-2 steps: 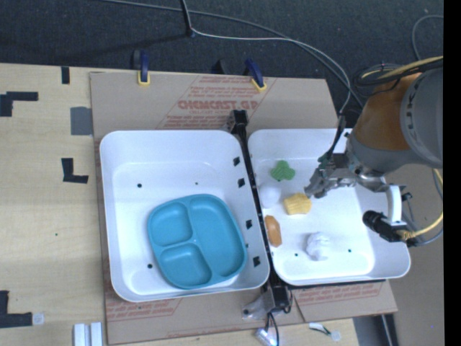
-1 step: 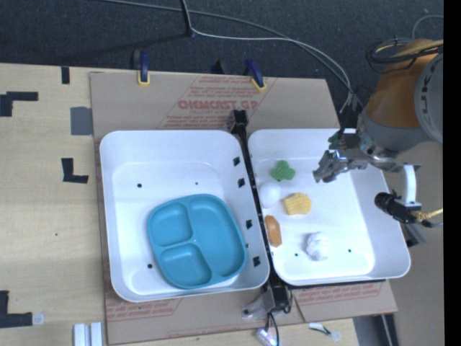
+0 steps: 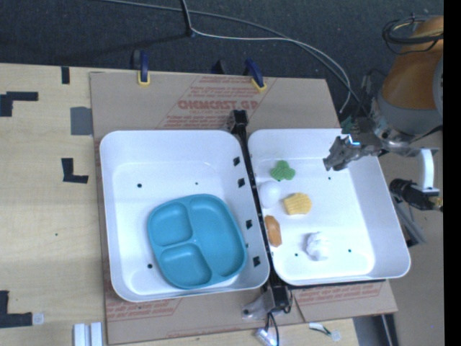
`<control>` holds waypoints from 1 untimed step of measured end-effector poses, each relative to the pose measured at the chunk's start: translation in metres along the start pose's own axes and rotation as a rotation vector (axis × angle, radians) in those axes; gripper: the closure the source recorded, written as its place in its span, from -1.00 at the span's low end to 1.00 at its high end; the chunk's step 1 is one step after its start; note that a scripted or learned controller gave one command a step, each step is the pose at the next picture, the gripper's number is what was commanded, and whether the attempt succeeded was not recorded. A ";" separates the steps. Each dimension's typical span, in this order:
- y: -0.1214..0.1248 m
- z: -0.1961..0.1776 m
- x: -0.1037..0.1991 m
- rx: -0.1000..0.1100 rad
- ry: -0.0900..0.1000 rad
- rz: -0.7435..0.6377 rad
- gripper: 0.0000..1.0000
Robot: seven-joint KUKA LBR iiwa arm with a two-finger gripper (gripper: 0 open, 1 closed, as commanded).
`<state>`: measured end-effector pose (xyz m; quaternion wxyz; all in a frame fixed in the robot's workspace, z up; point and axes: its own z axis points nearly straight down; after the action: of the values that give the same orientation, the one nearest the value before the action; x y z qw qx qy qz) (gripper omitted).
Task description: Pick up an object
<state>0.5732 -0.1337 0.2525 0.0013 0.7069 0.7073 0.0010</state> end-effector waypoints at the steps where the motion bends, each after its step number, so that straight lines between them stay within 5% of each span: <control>1: -0.009 0.014 0.051 0.004 0.001 -0.003 1.00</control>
<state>0.5639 -0.0830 0.2381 -0.0008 0.7057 0.7085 -0.0001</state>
